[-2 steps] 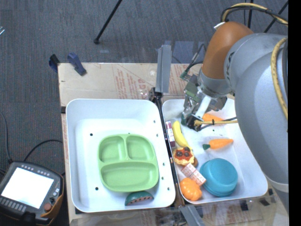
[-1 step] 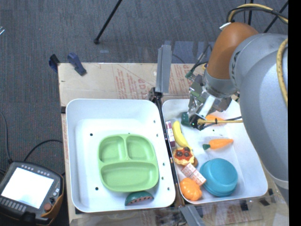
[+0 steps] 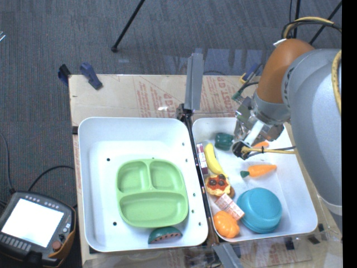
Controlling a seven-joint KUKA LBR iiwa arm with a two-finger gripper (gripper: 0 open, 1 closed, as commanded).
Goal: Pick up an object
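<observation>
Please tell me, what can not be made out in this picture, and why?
Camera view:
1. Dark green object: too small and dark to identify.
2. Right bin: far right corner covered by the arm.
3. Pink box: print too small to read.
</observation>
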